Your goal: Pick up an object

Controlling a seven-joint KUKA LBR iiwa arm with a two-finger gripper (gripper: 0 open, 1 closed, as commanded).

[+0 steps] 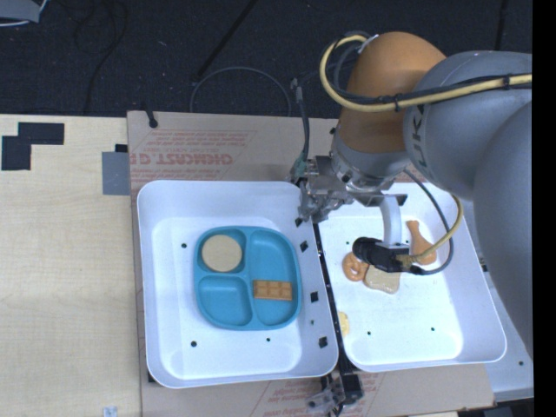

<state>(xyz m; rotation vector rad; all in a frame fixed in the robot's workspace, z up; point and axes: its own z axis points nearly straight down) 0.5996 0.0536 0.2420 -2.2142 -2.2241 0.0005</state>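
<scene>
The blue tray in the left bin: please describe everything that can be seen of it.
The blue tray looks like smooth moulded plastic, with rounded corners and raised ridges that divide it into compartments. It lies flat on the floor of the left white bin, near the middle and slightly turned against the bin's walls. A round tan cracker rests in its upper-left compartment, and a small orange waffle-like piece lies in the right one. Its lower-left compartment holds nothing. The arm is apart from it.

In the left bin (165,320), a blue divided tray (247,278) fills the middle, leaving bare white floor along every wall. In the right bin (452,337), the arm (391,120) blocks twelve o'clock and toy food (382,272) clusters at nine o'clock; floor from four to seven o'clock lies open.
</scene>
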